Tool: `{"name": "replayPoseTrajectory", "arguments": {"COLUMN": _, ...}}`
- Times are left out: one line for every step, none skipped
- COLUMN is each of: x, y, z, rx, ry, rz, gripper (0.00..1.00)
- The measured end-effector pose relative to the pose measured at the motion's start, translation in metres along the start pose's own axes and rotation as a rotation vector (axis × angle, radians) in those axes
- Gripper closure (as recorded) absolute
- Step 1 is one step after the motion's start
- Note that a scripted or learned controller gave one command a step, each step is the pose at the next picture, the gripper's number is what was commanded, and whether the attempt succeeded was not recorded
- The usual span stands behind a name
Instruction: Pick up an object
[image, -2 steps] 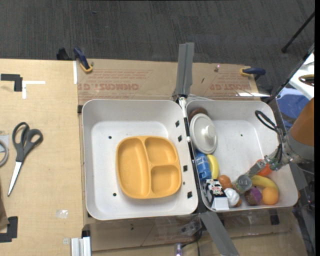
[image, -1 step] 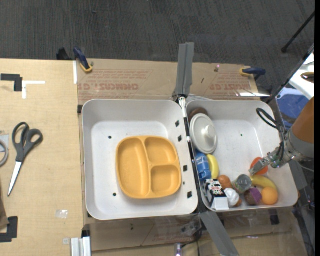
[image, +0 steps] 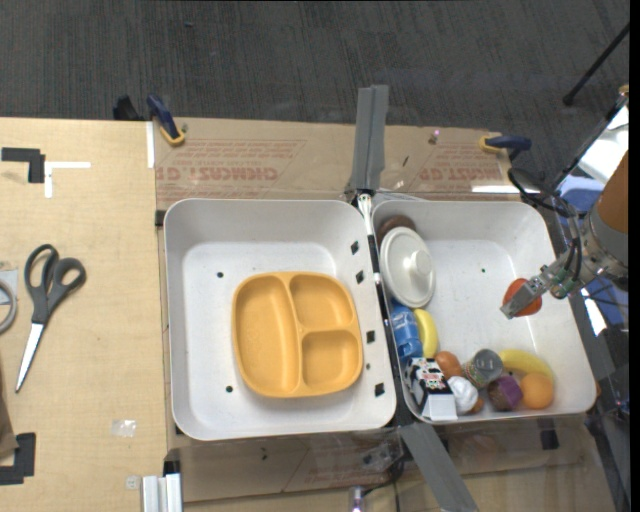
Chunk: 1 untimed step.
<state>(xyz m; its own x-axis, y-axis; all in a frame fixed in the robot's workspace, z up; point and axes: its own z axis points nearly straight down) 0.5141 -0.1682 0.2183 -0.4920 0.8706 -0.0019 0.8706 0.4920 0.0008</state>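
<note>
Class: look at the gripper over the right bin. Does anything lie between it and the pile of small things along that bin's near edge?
Nothing visible does. The gripper hangs near the right bin's right wall, with something red at its tip. Bare white floor separates it from the banana and orange ball below.

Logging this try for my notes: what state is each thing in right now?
Gripper: above the right bin, shut on a small red-orange object.
Yellow tray: flat, right side up, in the left bin.
White lid: lying in the right bin.
Banana: lying at the bin's near edge.
Scissors: shut, on the bench.
</note>
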Motion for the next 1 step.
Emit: {"name": "replayPoseTrajectory", "arguments": {"x": 0.063, "y": 0.0326, "z": -0.0444, "rx": 0.001, "ry": 0.0, "rz": 0.139, "gripper": 1.0}}
